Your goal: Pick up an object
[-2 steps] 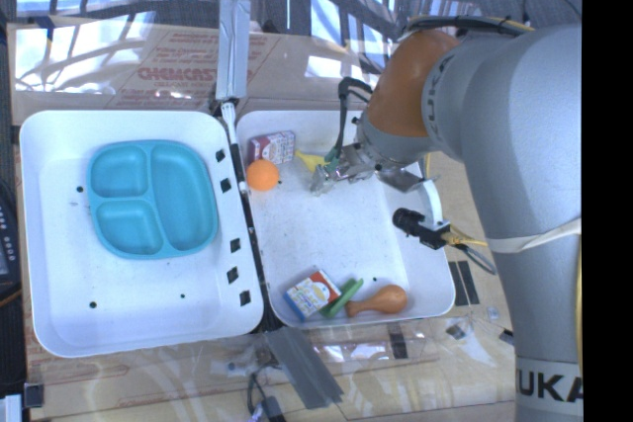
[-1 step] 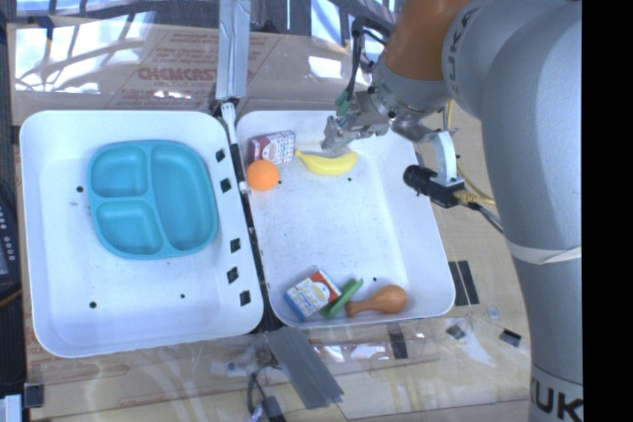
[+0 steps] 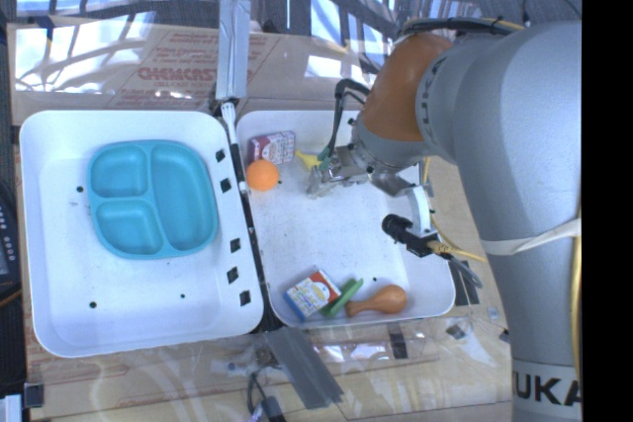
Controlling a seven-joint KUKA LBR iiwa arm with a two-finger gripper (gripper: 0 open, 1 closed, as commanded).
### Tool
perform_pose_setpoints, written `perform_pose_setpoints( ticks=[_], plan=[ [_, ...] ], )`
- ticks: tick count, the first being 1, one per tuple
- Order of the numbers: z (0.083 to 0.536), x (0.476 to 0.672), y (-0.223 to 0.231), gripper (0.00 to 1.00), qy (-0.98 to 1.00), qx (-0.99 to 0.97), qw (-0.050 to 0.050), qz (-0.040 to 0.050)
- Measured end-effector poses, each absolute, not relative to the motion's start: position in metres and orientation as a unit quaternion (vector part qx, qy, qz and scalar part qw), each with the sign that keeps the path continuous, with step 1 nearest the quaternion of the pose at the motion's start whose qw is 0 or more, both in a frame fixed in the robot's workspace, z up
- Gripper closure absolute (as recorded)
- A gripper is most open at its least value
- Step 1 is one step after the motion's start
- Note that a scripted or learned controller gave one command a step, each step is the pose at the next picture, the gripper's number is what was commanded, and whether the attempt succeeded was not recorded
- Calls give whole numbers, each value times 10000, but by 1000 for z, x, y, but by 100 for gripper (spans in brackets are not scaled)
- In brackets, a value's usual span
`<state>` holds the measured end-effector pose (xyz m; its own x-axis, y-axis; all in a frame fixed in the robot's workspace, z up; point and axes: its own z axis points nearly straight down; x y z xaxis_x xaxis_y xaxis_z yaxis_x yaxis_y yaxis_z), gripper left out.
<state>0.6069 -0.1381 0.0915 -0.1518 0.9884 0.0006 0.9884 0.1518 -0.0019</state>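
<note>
Orange ball (image 3: 262,175) likely target, upper left of right bin (image 3: 326,242), beside small carton (image 3: 272,147).
Arm (image 3: 475,104) over bin; gripper (image 3: 324,179) low, nothing pinched, finger spread unclear. Shift left, centre over ball, descend straight.

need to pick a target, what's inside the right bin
In the right bin: an orange ball, a small carton and a yellow piece at the far end; a small box, green stick and tan gourd near the front. The arm covers the far right part.
</note>
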Motion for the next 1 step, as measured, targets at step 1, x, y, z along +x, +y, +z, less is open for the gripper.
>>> perform_pose_setpoints(
  ticks=[1],
  plan=[
    [91, 603, -132, 0, -8657, -5005, 23, 8]
  ],
)
